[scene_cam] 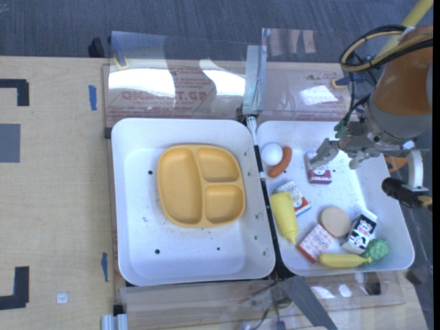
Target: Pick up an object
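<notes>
**A:** What can't you make out from up here?

**B:** The arm [402, 95] is cut off at the right edge, so you see just its orange band and wrist over the far right corner of the right bin [395, 215]. The wrist and its cables also cover that corner of the bin floor. The labels on the small packs are too small to read. A green piece [379, 249] in the near right corner is too blurred for you to name.

**A:** And the bins?

**B:** The left bin [130, 205] holds one yellow divided plate [199, 184], lying flat near the middle. Everything else is in the right bin. A yellow squeeze bottle [285, 215] lies along its left wall. A banana [342, 260] lies at the near edge, touching the green piece. A tan bun [335, 220] sits in the middle, with a red packet [316, 243] just beside it on the near side. A black-and-white carton [361, 231] is right of the bun. A white egg [273, 154] rests against an orange piece [282, 165] in the far left corner, and a small printed box [297, 198] lies just right of the bottle's top.

**A:** Where's the pick?

**B:** The closest thing is a small red-and-white box [320, 176], far of the bun. The gripper [340, 157] hovers over it with its fingers spread wide and nothing between them. The box lies under the left fingertip [322, 155], slightly to its near side, not in the gap. You can't tell whether that fingertip touches it.
</notes>
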Robot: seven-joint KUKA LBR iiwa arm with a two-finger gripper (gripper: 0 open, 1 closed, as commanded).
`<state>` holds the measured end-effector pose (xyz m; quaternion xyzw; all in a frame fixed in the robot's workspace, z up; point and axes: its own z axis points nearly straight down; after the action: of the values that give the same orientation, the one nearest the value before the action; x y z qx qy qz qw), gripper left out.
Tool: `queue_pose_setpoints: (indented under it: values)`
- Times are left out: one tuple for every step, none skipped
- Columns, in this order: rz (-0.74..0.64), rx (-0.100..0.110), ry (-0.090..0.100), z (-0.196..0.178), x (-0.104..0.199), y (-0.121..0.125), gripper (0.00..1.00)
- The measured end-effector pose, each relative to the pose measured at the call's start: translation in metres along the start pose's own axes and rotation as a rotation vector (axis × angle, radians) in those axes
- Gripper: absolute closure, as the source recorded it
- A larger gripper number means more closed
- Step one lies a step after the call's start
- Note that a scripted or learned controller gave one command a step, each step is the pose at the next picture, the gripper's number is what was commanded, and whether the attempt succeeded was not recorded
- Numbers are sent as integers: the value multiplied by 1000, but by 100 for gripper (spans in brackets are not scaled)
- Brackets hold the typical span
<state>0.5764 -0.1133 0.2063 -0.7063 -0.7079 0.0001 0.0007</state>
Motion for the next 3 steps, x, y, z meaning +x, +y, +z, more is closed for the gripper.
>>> queue_pose_setpoints:
  values:
    - [-86, -8, -3, 109, -15, 21, 0]
    - [-273, -5, -2, 96, 9, 73, 0]
    - [-254, -7, -3, 118, -8, 66, 0]
